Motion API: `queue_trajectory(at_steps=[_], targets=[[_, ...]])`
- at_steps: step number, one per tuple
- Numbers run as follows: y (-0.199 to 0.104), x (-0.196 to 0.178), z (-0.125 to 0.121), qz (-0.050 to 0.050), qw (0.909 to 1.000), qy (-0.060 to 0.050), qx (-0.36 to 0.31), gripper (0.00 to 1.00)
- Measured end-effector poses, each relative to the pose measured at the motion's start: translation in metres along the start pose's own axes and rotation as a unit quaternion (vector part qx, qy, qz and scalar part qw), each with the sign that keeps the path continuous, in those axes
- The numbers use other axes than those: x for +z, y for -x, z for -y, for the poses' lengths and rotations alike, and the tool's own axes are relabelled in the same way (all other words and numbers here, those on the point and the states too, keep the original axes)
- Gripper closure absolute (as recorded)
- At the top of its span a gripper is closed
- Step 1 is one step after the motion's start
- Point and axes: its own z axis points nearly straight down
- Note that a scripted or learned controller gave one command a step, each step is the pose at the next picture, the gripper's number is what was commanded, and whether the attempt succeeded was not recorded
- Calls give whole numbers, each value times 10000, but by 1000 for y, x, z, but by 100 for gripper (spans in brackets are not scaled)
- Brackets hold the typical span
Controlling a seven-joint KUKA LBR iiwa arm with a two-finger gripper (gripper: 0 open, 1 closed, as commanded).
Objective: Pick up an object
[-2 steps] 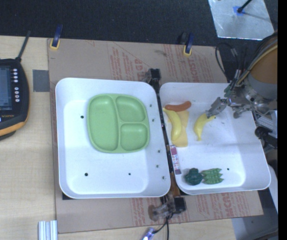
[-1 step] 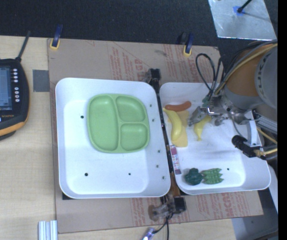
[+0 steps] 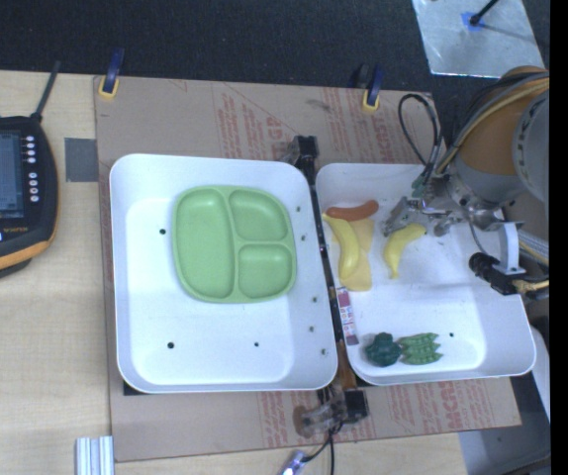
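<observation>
The right bin (image 3: 502,354) holds several toy foods. A small yellow banana (image 3: 401,249) lies near its middle. An orange-red sausage (image 3: 351,210) and a larger yellow piece (image 3: 351,257) lie along the left wall, and a dark green broccoli (image 3: 382,349) and a green pea pod (image 3: 420,347) sit at the front. My gripper (image 3: 424,220) hangs low over the back of this bin, right above the banana's upper end. Its grey fingers (image 3: 400,217) are spread open on either side of that end, with nothing lifted between them.
The left bin (image 3: 145,354) holds a green divided plate (image 3: 234,242). A black divider strip (image 3: 326,265) runs between the bins. A teach pendant (image 3: 7,191) lies on the bench at far left. Cables (image 3: 425,127) loop behind my wrist.
</observation>
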Motion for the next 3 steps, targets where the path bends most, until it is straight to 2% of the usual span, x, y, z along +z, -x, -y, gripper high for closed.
queue_trajectory(at_steps=[1,2,3], targets=[[-39,1,28,4,10000,-16,-24,0],[-38,-9,28,8,10000,-25,-29,100],[-100,-100,20,-4,10000,0,-9,100]])
